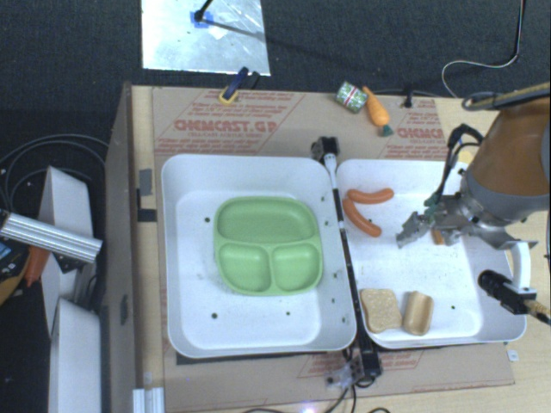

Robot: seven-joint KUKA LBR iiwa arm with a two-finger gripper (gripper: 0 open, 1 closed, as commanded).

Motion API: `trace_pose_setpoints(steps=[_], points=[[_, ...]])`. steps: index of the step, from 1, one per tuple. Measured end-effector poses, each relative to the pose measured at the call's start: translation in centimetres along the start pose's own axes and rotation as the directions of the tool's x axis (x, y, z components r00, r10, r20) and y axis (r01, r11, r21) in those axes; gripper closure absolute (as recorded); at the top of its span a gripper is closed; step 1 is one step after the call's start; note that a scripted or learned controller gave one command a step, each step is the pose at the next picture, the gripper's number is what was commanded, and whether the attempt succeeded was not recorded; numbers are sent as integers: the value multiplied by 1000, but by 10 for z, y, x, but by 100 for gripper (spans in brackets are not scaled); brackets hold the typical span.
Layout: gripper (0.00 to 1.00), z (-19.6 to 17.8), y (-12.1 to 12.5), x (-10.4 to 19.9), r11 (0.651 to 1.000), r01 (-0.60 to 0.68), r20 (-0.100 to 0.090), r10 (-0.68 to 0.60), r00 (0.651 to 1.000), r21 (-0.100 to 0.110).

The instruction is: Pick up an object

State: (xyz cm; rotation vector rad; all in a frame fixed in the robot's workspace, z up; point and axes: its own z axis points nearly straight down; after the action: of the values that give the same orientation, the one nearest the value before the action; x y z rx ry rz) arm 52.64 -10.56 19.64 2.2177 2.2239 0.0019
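Two shallow white bins sit side by side on the bench. The left bin (185, 256) carries a green divided plate (268, 244) near its middle, with one long compartment at the far side and two smaller ones at the near side. The right bin (456, 304) carries the loose food items. Two sausages lie near its far left corner: one sausage (369, 196) lies roughly parallel to the far rim, and a second sausage (362, 216) sits just beside it, angled toward the divider between the bins. Against the near rim, toward the left corner, lie a slice of toast (380, 310) and, just beside it on the right, a bread roll (418, 313).

The grey arm with its orange band reaches in from the right, and the gripper (417, 227) hangs over the middle of the right bin, well apart from the bread and near, but not touching, the sausages. Its fingers (406, 231) are too blurred and small to tell whether they are spread or closed, and nothing can be seen between them.

Beyond the bins, at the far edge of the bench, lie a small can (351, 96) and a toy carrot (377, 110).
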Motion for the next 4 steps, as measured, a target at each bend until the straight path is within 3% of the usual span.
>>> trace_pose_setpoints(steps=[1,2,3,4], points=[[0,112,17,-58,1000,-2,2,2,1000,-1],[0,22,92,-60,1000,1,2,-1,1000,-5],[0,59,55,-102,1000,-1,2,1,1000,0],[0,113,71,-101,1000,1,1,-1,1000,1]])
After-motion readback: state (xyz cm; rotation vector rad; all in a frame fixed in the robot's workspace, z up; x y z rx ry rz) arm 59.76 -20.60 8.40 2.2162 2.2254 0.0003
